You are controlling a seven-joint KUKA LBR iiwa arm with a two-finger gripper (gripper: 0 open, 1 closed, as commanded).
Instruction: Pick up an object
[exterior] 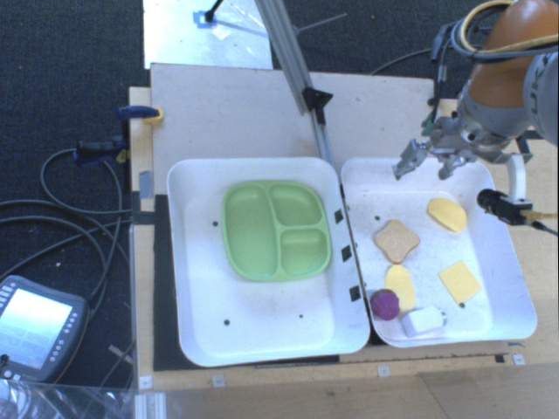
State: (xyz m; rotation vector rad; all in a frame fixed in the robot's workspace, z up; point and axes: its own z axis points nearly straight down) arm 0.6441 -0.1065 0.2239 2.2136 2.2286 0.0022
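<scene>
Arm [511, 68]: reached in from 3 o'clock, grey with an orange band, above the far edge of the right bin.
Gripper [428, 164]: hung over the 12 o'clock rim of the right bin [515, 312]; fingers spread apart, nothing between them.
Right bin contents: bread slice [396, 240] near the middle; yellow oval piece [446, 214] at 2 o'clock from the bread; yellow square [459, 281] at 4 o'clock; pale yellow piece [400, 282] at 6 o'clock, just beside a purple ball [384, 303]; white block [423, 320] at the near rim, touching or nearly touching the ball.
Nearest to gripper: yellow oval piece and bread slice, both apart from the fingers.
Left bin [201, 321]: held a green divided plate [276, 230], lying flat near its centre.
Outside bench, 8 o'clock: handheld screen [35, 326] with cables.
</scene>
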